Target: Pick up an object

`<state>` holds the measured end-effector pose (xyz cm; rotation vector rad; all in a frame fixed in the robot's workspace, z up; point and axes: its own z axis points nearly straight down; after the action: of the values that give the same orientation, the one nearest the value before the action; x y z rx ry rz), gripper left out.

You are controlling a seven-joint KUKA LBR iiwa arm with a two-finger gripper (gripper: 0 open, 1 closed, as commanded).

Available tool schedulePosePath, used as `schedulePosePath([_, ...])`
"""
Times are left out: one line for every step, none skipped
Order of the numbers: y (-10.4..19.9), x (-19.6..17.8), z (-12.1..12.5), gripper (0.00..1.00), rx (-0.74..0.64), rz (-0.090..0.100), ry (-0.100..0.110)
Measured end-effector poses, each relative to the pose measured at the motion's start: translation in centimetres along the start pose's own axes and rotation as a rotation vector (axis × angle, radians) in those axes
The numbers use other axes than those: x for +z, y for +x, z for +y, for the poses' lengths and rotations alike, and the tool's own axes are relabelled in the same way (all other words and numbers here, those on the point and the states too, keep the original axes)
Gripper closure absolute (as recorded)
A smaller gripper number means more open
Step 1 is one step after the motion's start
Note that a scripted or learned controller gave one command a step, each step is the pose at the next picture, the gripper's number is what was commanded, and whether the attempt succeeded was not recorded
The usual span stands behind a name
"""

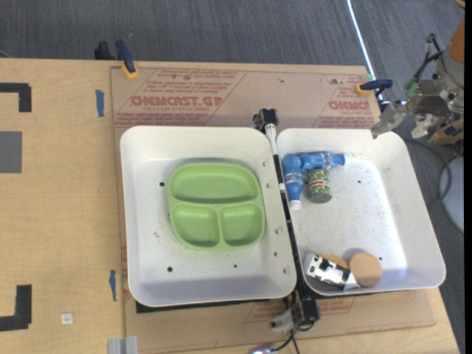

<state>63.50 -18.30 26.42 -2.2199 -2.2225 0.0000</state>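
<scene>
Smooth green three-part tray (pixel 217 205) in the left bin (pixel 140 220). In the right bin (pixel 413 220) — blue crinkled bottles (pixel 302 167), small green jar (pixel 319 184), tan rounded lump (pixel 365 268) beside a black-and-white item (pixel 327 271), hard to identify. Tool (pixel 413 113) off the worktop's right, partly cut off; grip unclear.

Both white bins, the left bin (pixel 140 220) and the right bin (pixel 413 220), are seen as smooth moulded plastic with a soft sheen, and the green divided tray (pixel 216 205) is finished in matt plastic. The bench top (pixel 59 220) is presented as pale, matt wood-fibre board, overlaid by a brown paper-faced sheet (pixel 221 94) printed in red. The blue bottle (pixel 295 169) appears to be glossy plastic, while the tan rounded object (pixel 365 268) is perhaps matt wood or cork, though this cannot be settled.
</scene>
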Motion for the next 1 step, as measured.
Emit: schedulePosePath([5.25,16.0,-0.29,0.0,0.093,0.001,0.001])
